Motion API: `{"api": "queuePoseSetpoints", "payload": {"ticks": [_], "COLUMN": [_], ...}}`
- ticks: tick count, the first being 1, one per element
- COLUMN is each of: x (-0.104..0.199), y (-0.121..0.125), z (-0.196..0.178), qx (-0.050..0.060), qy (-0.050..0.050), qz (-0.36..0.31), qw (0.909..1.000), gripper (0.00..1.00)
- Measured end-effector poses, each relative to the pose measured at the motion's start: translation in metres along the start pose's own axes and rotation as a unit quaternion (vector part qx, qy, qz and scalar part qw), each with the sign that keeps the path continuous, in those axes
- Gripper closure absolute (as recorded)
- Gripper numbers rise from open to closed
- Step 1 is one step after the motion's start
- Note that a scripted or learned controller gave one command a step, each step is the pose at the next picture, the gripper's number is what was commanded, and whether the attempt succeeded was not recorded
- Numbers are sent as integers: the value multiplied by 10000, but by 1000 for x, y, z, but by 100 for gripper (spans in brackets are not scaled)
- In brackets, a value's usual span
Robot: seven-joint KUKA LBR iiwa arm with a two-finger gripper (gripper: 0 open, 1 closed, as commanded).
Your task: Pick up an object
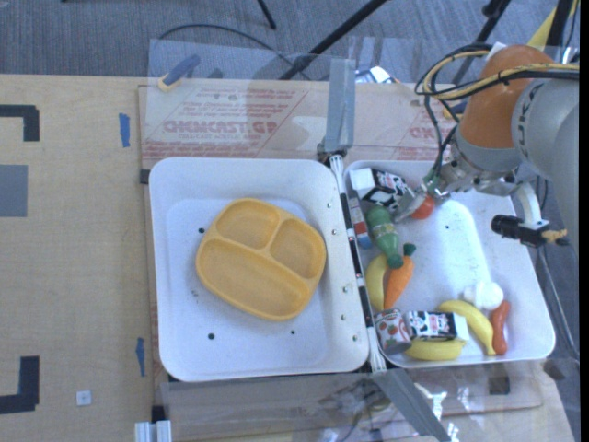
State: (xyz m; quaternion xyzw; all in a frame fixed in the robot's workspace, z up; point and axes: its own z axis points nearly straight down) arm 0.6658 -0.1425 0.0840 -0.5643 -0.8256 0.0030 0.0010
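At upper right of frame: jaws point(425, 201) low over right bin point(515, 339), touching small red item point(422, 208); open or clenched, cannot tell. Grasp step judged in hand. Next: confirm hold, lift straight, clear of green bottle point(381, 231).

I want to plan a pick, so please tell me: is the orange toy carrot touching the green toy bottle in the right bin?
Touching. In the camera view, the orange toy carrot has its green top pressed against the lower end of the green toy bottle, with no gap between them.
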Motion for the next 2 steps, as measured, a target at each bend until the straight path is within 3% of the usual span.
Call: {"api": "queuePoseSetpoints", "payload": {"ticks": [1,2], "x": [1,50], "y": [1,20], "z": [-9,-132], "qx": [-2,-21], "qy": [3,10], "qz": [-14,-674], "qw": [10000,9977], "gripper": [100,100]}}
